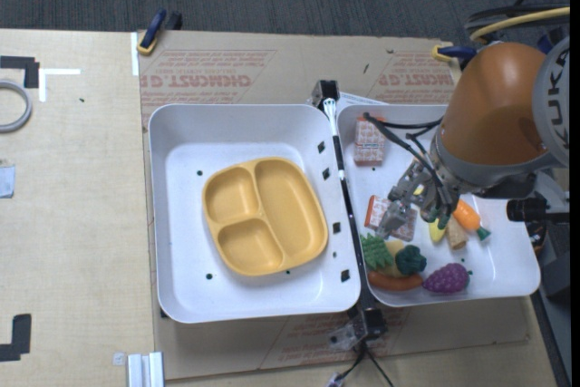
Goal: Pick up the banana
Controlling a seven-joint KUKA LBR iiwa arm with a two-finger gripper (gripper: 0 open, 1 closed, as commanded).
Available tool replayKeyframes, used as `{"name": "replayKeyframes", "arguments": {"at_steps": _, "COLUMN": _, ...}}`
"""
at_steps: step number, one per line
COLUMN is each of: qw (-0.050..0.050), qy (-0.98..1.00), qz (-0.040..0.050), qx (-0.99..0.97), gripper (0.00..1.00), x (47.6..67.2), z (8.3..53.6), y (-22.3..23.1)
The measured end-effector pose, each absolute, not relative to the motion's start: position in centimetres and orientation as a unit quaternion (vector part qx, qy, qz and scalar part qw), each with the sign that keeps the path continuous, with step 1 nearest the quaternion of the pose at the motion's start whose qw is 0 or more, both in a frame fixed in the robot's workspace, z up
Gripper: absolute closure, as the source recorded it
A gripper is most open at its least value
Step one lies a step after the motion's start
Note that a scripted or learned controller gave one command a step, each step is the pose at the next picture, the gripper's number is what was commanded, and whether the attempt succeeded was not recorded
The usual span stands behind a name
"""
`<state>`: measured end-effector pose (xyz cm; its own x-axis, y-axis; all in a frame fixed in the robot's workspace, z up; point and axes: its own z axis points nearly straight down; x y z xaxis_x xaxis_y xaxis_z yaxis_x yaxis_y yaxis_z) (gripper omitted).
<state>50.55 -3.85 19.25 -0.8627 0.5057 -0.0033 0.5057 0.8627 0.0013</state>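
Note:
In the right bin (pixel 507 281), a small yellow piece that looks like the banana (pixel 438 232) pokes out from under the arm's wrist, between an orange carrot (pixel 468 215) and the gripper. Most of it is hidden. My gripper (pixel 410 204) hangs low over the middle of the right bin, just left of that yellow piece and right beside a red-and-white packet (pixel 375 213). The grey and orange arm (pixel 498 109) covers the bin's back right part.
The right bin also holds a pink box (pixel 367 143), green broccoli (pixel 379 254), a dark green vegetable (pixel 410 260), purple grapes (pixel 447 278), a red piece (pixel 395 283) and a tan chunk (pixel 456 238). A yellow divided plate (pixel 263 215) lies in the left bin (pixel 172 195).

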Motion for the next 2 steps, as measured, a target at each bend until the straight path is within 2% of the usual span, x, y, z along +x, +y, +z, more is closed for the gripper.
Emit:
{"name": "replayKeyframes", "arguments": {"at_steps": 1, "qw": 0.001, "qy": 0.967, "qz": -0.0001, "qx": 0.253, "gripper": 1.0, "x": 60.38, "z": 19.21, "y": -2.15}}
{"name": "replayKeyframes", "arguments": {"at_steps": 2, "qw": 0.001, "qy": 0.967, "qz": -0.0001, "qx": 0.253, "gripper": 0.0, "x": 60.38, "z": 19.22, "y": -2.15}}
